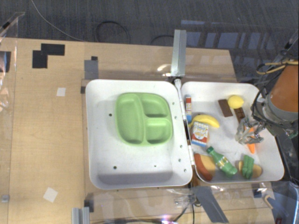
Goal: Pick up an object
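Two white bins on surface; right bin crowded. Gripper low beside orange carrot near right wall; finger state impossible to tell. Likely risks: grazing the carrot without enclosing it, pushing it wallward, or snagging neighbouring brown bar.

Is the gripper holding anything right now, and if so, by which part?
Cannot be told: the gripper sits low over an orange carrot-like piece, but no grasp is visible.
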{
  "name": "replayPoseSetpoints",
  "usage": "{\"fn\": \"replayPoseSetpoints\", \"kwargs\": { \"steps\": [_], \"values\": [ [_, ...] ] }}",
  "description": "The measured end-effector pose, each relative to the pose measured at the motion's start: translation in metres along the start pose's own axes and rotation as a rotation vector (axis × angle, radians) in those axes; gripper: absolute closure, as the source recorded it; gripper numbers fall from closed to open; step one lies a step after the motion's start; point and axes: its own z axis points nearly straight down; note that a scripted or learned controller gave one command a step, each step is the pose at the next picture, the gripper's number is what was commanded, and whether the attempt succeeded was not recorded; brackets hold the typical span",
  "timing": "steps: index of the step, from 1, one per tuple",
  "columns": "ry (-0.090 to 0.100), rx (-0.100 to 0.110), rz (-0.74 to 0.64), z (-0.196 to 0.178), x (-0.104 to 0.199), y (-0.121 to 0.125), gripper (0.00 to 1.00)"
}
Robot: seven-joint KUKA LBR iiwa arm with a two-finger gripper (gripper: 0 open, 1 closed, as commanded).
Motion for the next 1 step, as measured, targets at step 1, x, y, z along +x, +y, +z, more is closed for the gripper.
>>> {"fn": "replayPoseSetpoints", "kwargs": {
  "steps": [1],
  "values": [
    [0.001,-0.001,0.000,0.0005,0.0001,0.0002,0.00]
  ]
}}
